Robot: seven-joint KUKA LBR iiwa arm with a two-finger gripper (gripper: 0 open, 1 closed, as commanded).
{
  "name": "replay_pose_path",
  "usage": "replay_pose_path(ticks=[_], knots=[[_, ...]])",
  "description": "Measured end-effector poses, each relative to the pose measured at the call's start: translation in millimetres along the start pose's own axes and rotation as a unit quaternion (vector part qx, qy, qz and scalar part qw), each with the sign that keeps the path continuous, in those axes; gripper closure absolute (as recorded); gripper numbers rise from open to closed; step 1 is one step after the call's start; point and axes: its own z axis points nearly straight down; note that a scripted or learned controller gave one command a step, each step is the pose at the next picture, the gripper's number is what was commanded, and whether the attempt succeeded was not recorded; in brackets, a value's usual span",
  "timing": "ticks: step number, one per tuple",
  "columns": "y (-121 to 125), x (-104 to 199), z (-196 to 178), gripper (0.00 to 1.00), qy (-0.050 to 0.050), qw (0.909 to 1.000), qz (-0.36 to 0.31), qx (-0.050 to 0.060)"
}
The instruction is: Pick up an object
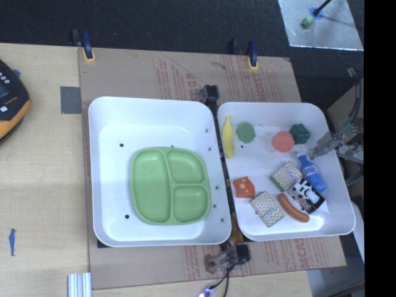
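Camera view — blue bottle below gripper

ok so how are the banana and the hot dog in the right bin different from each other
The banana is yellow, while the hot dog is reddish orange. The banana lies against the right bin's left wall, pointing up and down the view; the hot dog lies near the front right at a slant, beside a black and white item. Both are small, elongated toy foods lying flat in the same bin.
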Motion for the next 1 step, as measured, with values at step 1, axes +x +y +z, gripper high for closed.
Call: replay_pose_path(ticks=[1], knots=[[38.9,-12.4,46.7,0.0,-0.001,1.0,-0.001,0.0]])
